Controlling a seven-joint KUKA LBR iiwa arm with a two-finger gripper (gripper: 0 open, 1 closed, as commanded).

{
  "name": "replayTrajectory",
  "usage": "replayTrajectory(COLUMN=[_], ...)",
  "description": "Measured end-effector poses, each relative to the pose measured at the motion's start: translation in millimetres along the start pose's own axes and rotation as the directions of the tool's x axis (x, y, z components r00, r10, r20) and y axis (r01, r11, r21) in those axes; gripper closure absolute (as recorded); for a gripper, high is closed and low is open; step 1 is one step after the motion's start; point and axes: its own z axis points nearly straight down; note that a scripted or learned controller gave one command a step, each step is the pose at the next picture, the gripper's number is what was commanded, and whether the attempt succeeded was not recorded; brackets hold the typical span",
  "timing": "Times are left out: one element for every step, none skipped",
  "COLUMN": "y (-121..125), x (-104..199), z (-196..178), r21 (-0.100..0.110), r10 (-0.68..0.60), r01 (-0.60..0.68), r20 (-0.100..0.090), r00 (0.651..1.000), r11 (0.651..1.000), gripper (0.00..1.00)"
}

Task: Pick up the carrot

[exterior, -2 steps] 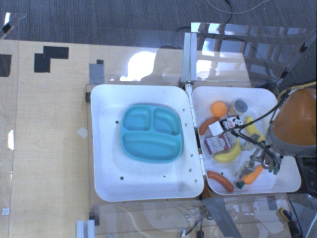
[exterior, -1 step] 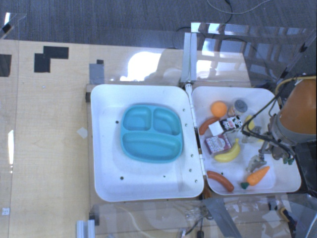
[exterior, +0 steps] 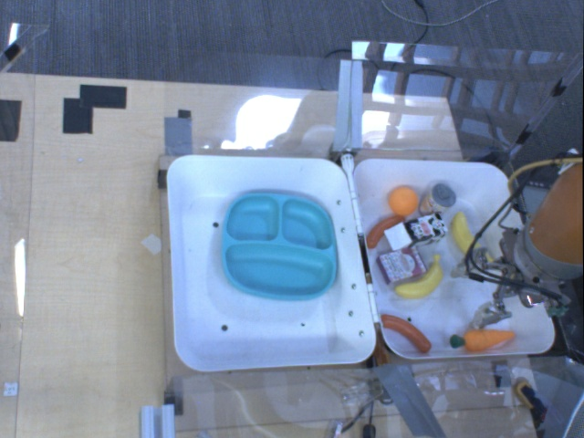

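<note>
The carrot, orange with a small green top at its left end, lies flat in the front right corner of the right bin. My gripper hangs just above and slightly behind the carrot, close to its middle. The view does not show anything held in it. The arm's orange band and dark cables sit over the bin's right edge.
The right bin also holds an orange, a grey can, two bananas, two sausages and small boxes at centre left. A blue divided plate lies in the left bin.
</note>
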Motion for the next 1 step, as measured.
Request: replayTrajectory(y=[0.9], x=[-3.5], z=[0.5], r21=[-0.003], r10=[-0.086], r01=[0.086], r20=[-0.004], r00=[0.996], r11=[0.996], gripper=[0.00])
